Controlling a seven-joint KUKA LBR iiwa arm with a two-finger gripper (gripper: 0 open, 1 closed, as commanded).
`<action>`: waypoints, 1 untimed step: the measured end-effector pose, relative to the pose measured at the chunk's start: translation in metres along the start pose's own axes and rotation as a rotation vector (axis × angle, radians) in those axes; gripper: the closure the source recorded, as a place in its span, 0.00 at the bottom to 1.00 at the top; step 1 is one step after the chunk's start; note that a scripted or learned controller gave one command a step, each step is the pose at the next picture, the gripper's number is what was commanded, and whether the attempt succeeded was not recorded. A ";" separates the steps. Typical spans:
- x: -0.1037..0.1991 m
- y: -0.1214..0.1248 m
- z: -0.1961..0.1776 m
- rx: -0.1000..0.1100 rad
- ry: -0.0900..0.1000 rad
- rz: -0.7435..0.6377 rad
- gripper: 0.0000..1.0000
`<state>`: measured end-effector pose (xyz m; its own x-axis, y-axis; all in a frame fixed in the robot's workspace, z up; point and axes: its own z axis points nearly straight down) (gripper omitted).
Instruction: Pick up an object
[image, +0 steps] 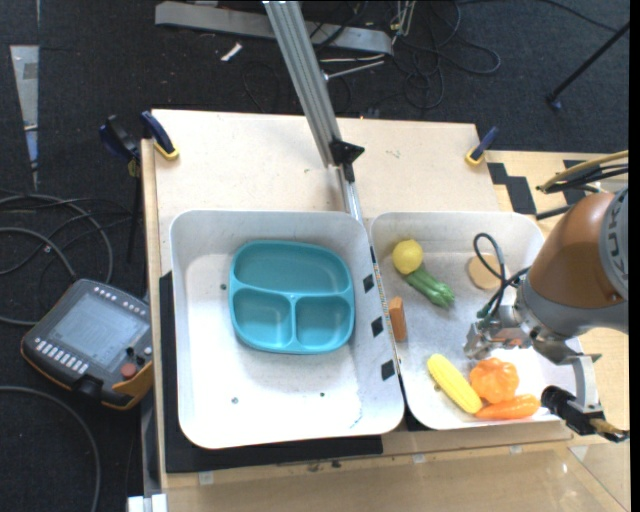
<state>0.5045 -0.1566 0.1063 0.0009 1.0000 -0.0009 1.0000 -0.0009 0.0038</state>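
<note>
In the right bin (455, 225), the gripper (487, 340) is positioned low, just beside an orange (494, 380); finger state cannot be told. A corn cob (453, 383), carrot (508, 407), lemon (407, 256) and green pepper (431, 287) are seen nearby. A blue tray (293, 296) is held in the left bin (200, 330).

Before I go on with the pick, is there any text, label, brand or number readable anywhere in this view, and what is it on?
No readable text anywhere.
Grey handheld pendant with an orange edge on the floor: its screen shows pale marks, too blurred to read.
Black marks on the white divider wall between the bins: plain patches, no letters.
Teal three-compartment tray, yellow lemon and orange toy fruit: no print visible.
</note>
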 end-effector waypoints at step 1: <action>-0.004 0.005 -0.044 -0.001 -0.001 -0.003 1.00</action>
<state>0.5098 -0.1606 0.1500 -0.0022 1.0000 -0.0017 1.0000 0.0022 0.0044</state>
